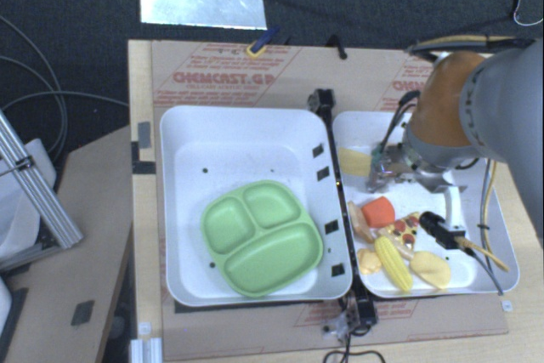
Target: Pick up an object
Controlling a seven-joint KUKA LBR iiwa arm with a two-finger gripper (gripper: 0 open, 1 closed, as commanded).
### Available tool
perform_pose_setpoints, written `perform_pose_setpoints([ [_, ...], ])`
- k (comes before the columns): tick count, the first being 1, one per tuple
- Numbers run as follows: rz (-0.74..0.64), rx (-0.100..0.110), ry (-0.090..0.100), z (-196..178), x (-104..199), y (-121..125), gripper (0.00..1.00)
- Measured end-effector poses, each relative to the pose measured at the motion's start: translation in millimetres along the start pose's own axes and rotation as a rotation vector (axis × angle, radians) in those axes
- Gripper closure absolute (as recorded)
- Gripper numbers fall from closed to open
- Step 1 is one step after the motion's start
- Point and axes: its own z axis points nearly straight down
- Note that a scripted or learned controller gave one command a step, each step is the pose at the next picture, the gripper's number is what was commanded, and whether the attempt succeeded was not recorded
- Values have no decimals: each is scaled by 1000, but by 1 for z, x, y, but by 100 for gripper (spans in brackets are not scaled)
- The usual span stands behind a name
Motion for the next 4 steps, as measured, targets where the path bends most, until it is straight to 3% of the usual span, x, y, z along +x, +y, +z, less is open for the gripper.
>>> perform_pose_setpoints([
  [1,4,3,0,0,-7,-107,100],
  [2,-2,-4,0,0,3,-102,100],
  [3,-9,-13,0,-106,51,-101,100],
  [4,-5,-10,-1,-111,48,-101,100],
])
